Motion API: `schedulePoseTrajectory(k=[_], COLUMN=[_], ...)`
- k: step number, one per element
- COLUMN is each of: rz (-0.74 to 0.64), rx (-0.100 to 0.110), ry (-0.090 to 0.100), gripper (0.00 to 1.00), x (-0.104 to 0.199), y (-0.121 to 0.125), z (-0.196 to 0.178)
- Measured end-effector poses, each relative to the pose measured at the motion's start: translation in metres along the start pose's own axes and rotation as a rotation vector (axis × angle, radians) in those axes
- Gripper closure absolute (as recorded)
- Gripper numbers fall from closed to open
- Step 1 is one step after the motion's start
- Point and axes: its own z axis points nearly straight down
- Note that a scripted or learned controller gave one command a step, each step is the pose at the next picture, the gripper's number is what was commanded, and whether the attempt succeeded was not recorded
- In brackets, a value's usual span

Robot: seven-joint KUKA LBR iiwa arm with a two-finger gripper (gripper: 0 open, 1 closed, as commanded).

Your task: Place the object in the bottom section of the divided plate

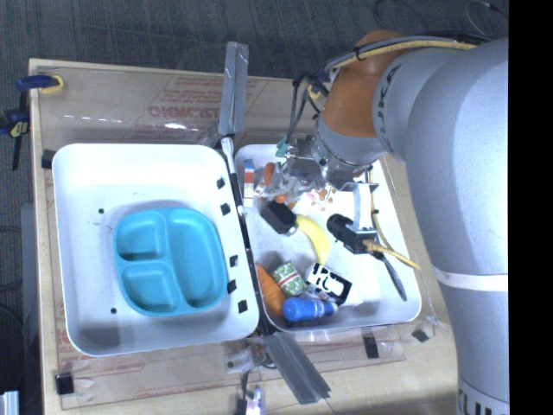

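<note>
Holding three sections, one divided plate (pixel 169 262); one banana (pixel 314 236).

A carrot (pixel 270 290) is lying in the right bin (pixel 406 296) by its left wall, touching a green can (pixel 289 277). A blue bottle (pixel 308 309) is lying just below them. A black-and-white card (pixel 331 283) is sitting beside the can. Blue clamps (pixel 28 85) are gripping the bench's (pixel 130 102) left corner.
</note>
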Motion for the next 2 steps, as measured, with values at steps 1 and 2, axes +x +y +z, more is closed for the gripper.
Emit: schedulePoseTrajectory(k=[1, 2], rz=[-0.305, -0.304], rx=[-0.003, -0.004], ry=[-0.002, -0.003], gripper=[1.0, 0.0], x=[0.0537, 0.0531], y=[-0.054, -0.0539], z=[0.0097, 0.0096])
